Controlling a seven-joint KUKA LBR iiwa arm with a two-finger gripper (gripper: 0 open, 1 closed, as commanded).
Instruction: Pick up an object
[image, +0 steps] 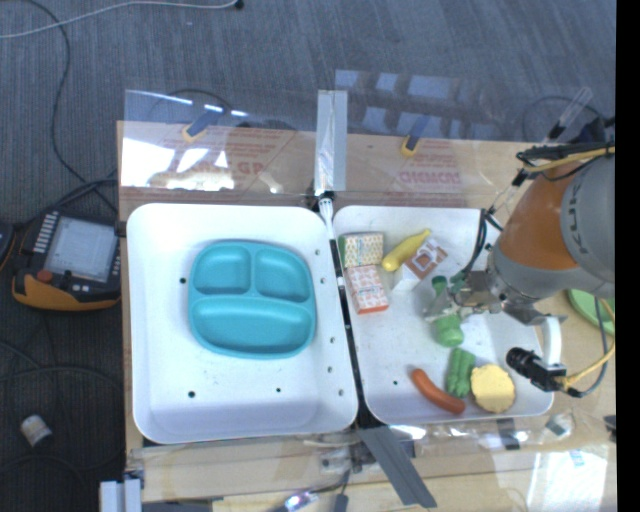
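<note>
Hand (447, 298) of mine is low inside the right bin (400, 400), near its right side, and it hangs just above a small green piece (448, 329). From this slanted view I cannot tell whether it is spread or pressed together, and I see nothing held in it. My arm (545, 235) comes in from the right, with the orange band above the wrist.

2 white bins stand side by side on the counter (250, 160). The left bin (160, 400) carries a blue divided plate (253, 298) with 3 compartments. All the loose things lie in the right bin. Near its back left corner I see 2 small printed boxes (365, 270), one behind the other, and beside them a yellow banana-like toy (406, 249) touching a small card (428, 260). Toward the front there is an orange-red sausage shape (437, 390), a green stick-like vegetable (460, 370) and a yellow lumpy piece (493, 387); these 3 lie close together, maybe touching.

I judge that I am at the approach step: the hand is down by the green piece, which seems the chosen thing, but no grasp is made yet. The next move, I think, calls for going straight down so the piece comes between the 2 sides of the hand, then closing and lifting slowly. The piece looks small and rounded, so it could slip away. The green vegetable is near in front, and I should not push it.
</note>
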